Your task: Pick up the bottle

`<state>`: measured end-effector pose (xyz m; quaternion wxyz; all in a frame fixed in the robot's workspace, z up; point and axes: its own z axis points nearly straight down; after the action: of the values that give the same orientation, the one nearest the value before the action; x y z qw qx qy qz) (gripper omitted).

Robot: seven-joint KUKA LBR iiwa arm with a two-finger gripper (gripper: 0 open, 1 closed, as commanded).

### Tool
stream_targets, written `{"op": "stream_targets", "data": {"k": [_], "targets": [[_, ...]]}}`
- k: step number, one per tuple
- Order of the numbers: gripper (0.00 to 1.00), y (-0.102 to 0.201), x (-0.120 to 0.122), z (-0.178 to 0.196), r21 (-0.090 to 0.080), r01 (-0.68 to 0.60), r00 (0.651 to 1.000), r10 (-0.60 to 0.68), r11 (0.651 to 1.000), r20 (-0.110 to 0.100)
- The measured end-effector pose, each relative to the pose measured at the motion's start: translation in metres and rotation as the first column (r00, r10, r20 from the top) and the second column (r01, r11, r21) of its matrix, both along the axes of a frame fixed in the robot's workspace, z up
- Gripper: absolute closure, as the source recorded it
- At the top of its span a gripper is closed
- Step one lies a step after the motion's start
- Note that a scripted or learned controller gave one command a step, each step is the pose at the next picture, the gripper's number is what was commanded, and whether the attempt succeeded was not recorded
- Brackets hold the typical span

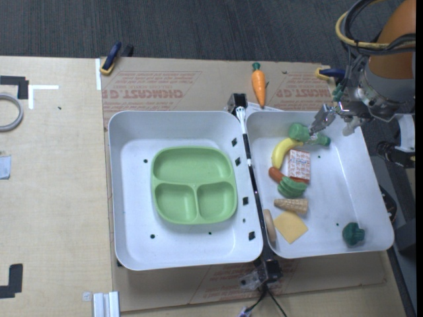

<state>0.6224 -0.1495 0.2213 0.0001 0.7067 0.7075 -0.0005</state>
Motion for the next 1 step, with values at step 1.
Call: {"op": "stream_targets", "data": {"k": [1], "targets": [[1.00,-0.0004,0.0005,0.0097,-0.002,-0.002,1.000,0.002,1.000,0.001]]}}
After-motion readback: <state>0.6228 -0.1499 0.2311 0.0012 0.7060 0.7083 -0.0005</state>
